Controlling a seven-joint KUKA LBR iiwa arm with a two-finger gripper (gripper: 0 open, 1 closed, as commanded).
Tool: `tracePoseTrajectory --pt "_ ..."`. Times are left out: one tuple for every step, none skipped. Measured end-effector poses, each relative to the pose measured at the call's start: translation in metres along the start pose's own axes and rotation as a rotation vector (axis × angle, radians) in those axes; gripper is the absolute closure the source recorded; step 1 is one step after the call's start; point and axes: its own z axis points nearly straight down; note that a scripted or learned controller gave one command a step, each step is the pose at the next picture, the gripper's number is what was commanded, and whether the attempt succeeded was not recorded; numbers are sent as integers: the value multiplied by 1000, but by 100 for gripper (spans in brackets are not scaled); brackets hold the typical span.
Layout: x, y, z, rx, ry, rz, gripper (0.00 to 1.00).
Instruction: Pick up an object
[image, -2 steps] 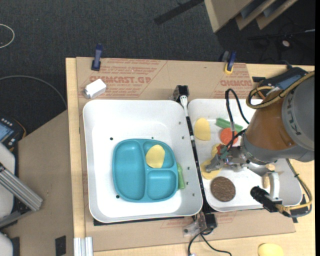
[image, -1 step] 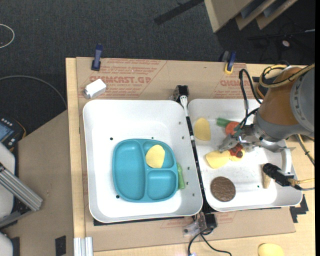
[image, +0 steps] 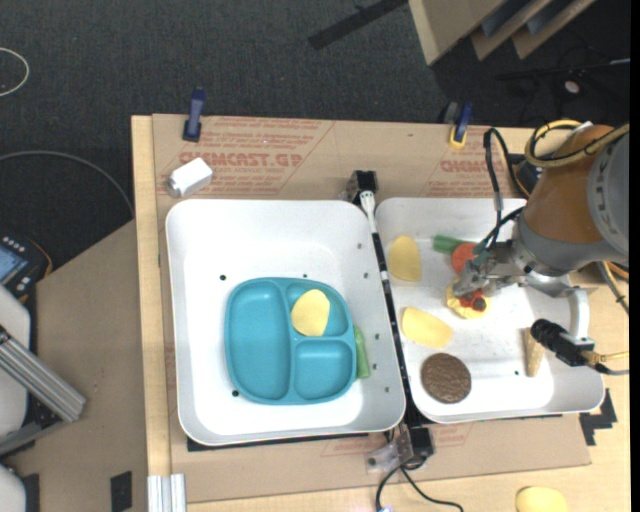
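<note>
Gripper (image: 478, 283) directly over yellow-red toy (image: 468, 303).

Teal tray (image: 262, 345); brown disc (image: 445, 378); white bins (image: 200, 260).

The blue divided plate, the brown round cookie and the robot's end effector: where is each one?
blue divided plate (image: 262, 345): camera view, left bin, on its big left compartment.
brown round cookie (image: 445, 378): camera view, right bin, on the middle of its top face.
end effector (image: 473, 288): camera view, right bin, at its tip over small colourful items.
</note>
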Motion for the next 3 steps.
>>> tracePoseTrajectory --pt "86 -17 -89 13 11 -11 100" --pt "97 -32 -330 0 8 -5 100" --pt "102 -50 -235 29 9 -1 100"
